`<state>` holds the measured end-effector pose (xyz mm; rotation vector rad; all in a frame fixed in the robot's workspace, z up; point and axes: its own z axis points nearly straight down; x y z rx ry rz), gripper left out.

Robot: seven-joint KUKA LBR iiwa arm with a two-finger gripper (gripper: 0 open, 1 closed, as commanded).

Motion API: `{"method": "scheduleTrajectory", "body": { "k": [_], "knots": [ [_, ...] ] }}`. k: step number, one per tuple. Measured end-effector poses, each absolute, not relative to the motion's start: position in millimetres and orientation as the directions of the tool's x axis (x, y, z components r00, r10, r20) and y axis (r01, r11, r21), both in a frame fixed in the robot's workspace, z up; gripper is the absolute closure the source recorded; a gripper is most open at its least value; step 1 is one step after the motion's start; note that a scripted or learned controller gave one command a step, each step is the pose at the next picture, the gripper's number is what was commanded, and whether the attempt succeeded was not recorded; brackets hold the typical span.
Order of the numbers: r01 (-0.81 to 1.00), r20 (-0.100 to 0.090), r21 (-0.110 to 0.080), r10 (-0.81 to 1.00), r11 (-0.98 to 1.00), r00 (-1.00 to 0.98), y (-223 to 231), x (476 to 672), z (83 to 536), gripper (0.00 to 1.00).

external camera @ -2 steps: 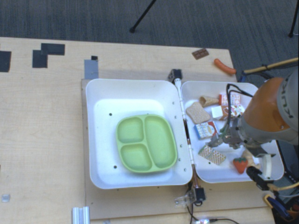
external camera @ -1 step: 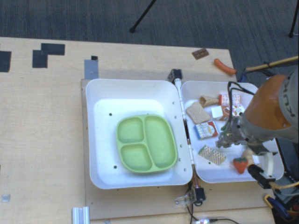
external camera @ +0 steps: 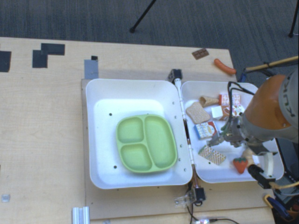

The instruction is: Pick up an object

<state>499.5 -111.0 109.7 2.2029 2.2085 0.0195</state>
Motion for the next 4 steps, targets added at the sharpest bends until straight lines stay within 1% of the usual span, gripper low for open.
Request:
{"method": "scheduleTrajectory", "body": {
  "k": [1,2,3,4],
  "knots": [
    [1.000,-0.007,0.028,1.000,0.005,-0.005,-110.4,501.0,120.2,1.00],
    [1.000,-0.006,0.028,1.000,0.005,-0.005,-110.3,501.0,120.1,0.00],
    [0.999,-0.006,0.031,1.000,0.008,-0.008,-109.6,502.5,130.6,1.00],
    [0.999,-0.006,0.031,1.000,0.007,-0.007,-109.6,502.4,130.5,0.00]
  ]
}}
